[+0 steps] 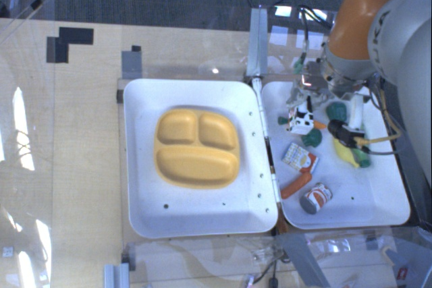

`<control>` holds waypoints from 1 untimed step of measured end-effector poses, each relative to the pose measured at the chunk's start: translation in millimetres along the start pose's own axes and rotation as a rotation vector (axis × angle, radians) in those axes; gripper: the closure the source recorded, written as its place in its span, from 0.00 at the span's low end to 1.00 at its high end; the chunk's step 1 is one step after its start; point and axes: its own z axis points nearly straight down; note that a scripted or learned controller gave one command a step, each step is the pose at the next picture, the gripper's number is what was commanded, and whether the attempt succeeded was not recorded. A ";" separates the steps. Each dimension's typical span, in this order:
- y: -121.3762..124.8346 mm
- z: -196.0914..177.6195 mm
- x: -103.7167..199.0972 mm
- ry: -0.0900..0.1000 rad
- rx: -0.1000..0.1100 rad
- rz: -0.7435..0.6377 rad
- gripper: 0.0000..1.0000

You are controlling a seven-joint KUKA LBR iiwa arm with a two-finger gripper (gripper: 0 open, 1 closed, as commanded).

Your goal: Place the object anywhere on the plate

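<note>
Grey arm with orange band [358, 23] reaches in from the right and hangs over the back of the right shallow white bin [391, 202]. Its gripper [305, 94] sits low over the clutter, just above a small black-and-white cow figure [302, 119]; whether the gripper is spread or pinched I cannot tell (too small and partly hidden by the wrist).

The yellow 3-compartment plastic plate [197, 147] lies in the middle of the left shallow white bin [138, 206], with nothing on it.

The right bin holds the candidates: the cow figure, a dark green round piece [312, 137], a teal lump [336, 108], a yellow banana-like toy [347, 153], a small printed carton [295, 156], an orange carrot-shaped stick [296, 185], and a red-and-grey tin can lying on its side [316, 197].

Step, as I judge it: the pick phase, with nothing yet carried over. The cow looks like the target, since it is nearest the gripper.

Next move calls for a closed grasp on 1 item, a clean lift clear of the neighbours, travel left over the bin divider [265, 138], then release above any compartment.
</note>
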 end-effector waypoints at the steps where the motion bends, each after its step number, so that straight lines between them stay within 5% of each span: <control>1: -5.4 0.9 8.9 0.000 0.003 -0.102 1.00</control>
